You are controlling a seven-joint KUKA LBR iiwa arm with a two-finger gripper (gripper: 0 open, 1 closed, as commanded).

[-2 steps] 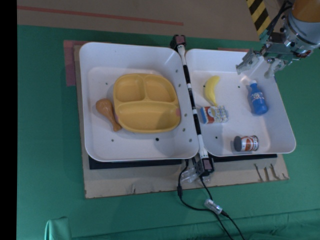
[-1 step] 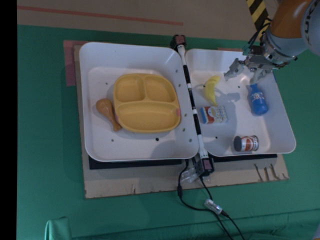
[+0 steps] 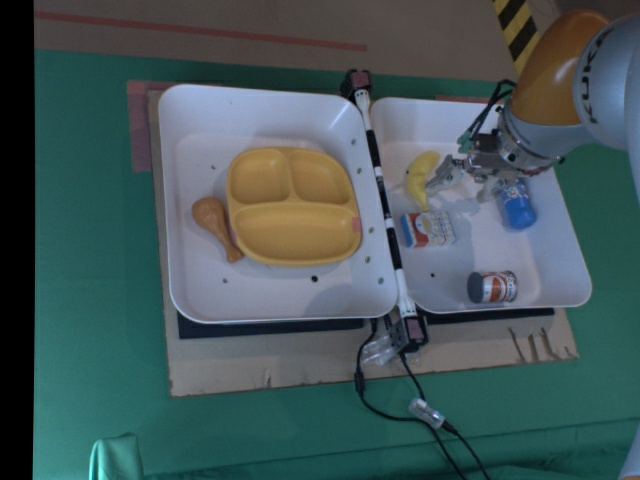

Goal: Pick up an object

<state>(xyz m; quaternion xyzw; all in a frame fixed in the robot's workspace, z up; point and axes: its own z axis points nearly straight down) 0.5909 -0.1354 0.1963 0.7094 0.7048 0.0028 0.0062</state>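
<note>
Yellow plastic banana (image 3: pixel 421 175) lies in the right white bin (image 3: pixel 560 268) just beside my fingers (image 3: pixel 441 174), spread and gripping nothing — pick not yet done.

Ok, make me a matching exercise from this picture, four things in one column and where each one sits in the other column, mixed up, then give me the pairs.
Things:
1. banana
2. drumstick
3. blue can
4. red and white can

Places:
A. left bin, just left of the yellow divided plate
B. right bin, lying on its side near the front edge
C. right bin, by the divider, left of the claw
D. right bin, just right of the claw

Pairs: 1-C, 2-A, 3-D, 4-B
</note>
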